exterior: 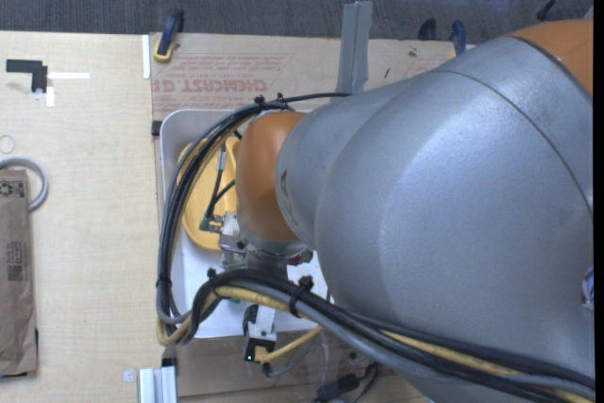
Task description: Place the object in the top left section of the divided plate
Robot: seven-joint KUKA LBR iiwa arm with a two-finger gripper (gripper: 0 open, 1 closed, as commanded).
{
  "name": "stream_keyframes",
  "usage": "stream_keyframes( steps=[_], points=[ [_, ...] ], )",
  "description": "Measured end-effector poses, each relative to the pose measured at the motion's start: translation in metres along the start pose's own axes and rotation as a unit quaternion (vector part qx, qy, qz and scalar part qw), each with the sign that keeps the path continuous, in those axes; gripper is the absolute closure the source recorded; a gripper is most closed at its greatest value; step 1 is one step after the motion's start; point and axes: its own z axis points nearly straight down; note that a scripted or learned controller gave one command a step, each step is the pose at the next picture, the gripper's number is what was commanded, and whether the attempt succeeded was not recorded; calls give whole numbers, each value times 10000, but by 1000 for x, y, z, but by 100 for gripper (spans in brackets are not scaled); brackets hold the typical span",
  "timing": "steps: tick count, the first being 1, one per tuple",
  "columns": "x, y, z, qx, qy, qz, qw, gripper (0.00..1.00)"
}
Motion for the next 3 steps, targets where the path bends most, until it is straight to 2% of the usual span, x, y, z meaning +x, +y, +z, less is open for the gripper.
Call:
stream_keyframes(
  steps=[1,2,3],
  points=[
    [2,-1,5,11,19,421,9991,100],
    [10,25,-1,251,-90,1126,9933,100],
    [10,24,1,247,-103,1114,9934,0]
  ],
)
